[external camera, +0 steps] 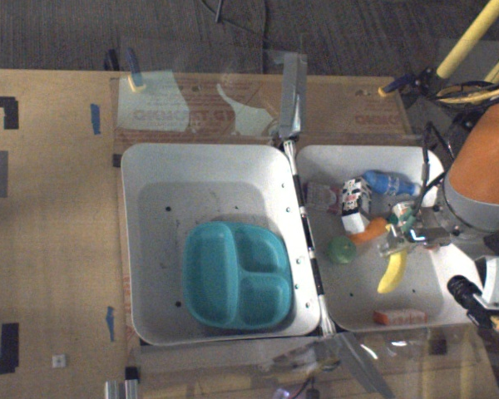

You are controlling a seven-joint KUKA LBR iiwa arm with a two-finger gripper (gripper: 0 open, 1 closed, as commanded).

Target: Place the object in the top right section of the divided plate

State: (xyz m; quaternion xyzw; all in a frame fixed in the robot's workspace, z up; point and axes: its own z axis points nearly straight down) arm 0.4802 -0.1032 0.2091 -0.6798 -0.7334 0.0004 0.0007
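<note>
Camera view gives me both white bins on the table: the left bin (141, 223) carries a teal divided plate (237, 277) toward its near right corner, and the right bin (349, 298) carries the loose items. My gripper (403, 233) is down in the right bin, near its far right side, sitting over the top end of a yellow banana (391, 274) and just beside an orange carrot-like piece (369, 231). How wide the gripper stands I cannot tell from this angle.

Around it I see a green ball (343, 250) toward the bin's middle, a blue bottle (388, 183) along the far edge, a small white-and-red packet (352, 198), and a pale red block (400, 316) by the near edge.

By my reckoning the task has barely begun. All sections of the plate look bare, the top right one included, and nothing is visibly lifted. Which item is meant is unclear to me; banana and carrot lie closest. Grasp, carry across the divider between bins, and release are all left.
</note>
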